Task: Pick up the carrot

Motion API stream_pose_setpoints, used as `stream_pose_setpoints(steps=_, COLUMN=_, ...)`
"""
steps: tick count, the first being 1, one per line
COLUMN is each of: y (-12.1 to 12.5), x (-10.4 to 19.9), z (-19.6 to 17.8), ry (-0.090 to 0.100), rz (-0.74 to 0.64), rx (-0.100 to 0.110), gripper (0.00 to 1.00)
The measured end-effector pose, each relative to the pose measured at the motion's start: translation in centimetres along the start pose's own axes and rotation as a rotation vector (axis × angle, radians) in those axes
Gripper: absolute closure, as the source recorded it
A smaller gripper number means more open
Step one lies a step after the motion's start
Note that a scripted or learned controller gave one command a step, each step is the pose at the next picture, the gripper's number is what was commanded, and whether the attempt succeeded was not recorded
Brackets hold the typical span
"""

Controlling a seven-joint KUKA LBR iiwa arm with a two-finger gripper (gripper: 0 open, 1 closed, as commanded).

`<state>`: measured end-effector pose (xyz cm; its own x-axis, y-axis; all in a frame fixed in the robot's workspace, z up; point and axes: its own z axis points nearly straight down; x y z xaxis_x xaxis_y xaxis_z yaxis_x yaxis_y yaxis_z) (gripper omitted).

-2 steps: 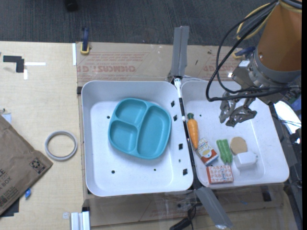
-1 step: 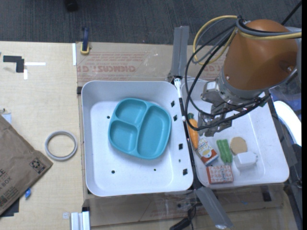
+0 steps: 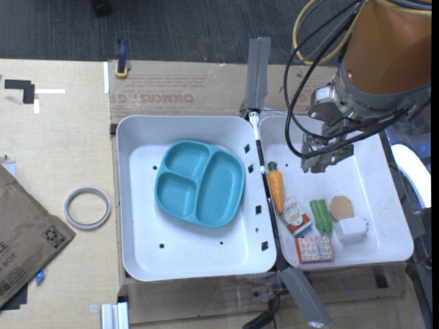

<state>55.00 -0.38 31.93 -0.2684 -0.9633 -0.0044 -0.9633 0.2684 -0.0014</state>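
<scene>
Carrot in right bin; pincer above.

Broad orange band, grey wrist housing; looping black and yellow cables; dark metal gripper

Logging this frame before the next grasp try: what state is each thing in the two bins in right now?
carrot: lying flat by the right bin's left wall, not held
gripper: above the right bin, apart from the carrot
blue plate: right side up in the left bin, nothing in its compartments
green block: lying flat
red and white carton: lying flat
</scene>
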Motion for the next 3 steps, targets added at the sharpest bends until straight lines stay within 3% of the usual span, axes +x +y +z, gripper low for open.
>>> stream_pose_setpoints(steps=1, y=3.5, x=-0.7, z=12.5, ry=0.0, rz=-0.48, rx=-0.005, gripper=1.0)
stream_pose_setpoints(steps=2, y=7.9, x=-1.6, z=8.9, ry=0.0, rz=-0.553, rx=-0.004, gripper=1.0)
stream_pose_setpoints(steps=3, y=8.0, x=-2.5, z=-0.8, ry=-0.001, rz=-0.564, rx=-0.002, gripper=1.0)
